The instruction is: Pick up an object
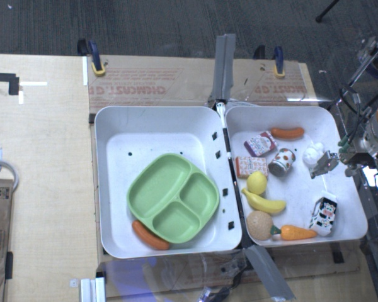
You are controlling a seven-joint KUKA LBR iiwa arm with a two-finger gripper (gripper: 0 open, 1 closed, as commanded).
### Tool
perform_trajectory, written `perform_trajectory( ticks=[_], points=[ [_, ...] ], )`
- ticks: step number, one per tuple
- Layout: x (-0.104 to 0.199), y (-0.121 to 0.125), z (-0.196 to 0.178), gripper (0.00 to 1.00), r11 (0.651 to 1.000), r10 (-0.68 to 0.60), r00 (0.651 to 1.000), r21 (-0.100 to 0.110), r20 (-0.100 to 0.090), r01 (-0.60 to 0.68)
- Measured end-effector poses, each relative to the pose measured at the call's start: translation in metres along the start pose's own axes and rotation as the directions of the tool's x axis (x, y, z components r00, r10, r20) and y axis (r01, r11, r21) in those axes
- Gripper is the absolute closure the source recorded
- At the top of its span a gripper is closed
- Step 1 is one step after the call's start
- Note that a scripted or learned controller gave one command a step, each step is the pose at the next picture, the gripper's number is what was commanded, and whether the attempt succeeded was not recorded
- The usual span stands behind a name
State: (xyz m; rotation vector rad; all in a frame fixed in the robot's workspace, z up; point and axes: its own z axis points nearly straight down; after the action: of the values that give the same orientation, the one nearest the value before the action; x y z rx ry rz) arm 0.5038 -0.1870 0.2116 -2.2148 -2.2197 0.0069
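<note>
The right bin (pixel 340 131) holds several toy foods: an orange sausage (pixel 286 132), a purple packet (pixel 260 144), a red and white box (pixel 251 166), a small can (pixel 281 161), a lemon (pixel 257 182), a banana (pixel 264 202), a beige round piece (pixel 259 224), a carrot (pixel 295 233), a cow-patterned carton (pixel 324 214) and a white lump (pixel 313 153). My gripper (pixel 324 163) hangs at that bin's right side, just right of and below the white lump and above the carton. Nothing is visibly held in it.
The left bin (pixel 113 137) carries a green divided plate (pixel 173 198) with an orange sausage (pixel 150 234) tucked under its front-left edge. A grey divider (pixel 224 74) runs between the bins. The arm (pixel 365 150) crowds the right bin's right wall.
</note>
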Motion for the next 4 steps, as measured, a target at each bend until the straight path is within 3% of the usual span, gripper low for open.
perform_trajectory(
  ticks=[1, 2, 3, 4],
  points=[
    [0.061, 0.069, 0.073, 0.0, 0.995, 0.098, 0.995, 0.0, 0.001, -0.098],
    [0.042, 0.105, 0.123, 0.0, 1.0, 0.018, 1.0, -0.002, 0.001, -0.018],
    [0.042, 0.105, 0.117, 1.0, 1.0, 0.016, 1.0, 0.002, 0.002, -0.016],
    [0.059, 0.056, 0.1, 1.0, 0.996, -0.092, 0.996, -0.001, 0.0, 0.092]
  ],
)
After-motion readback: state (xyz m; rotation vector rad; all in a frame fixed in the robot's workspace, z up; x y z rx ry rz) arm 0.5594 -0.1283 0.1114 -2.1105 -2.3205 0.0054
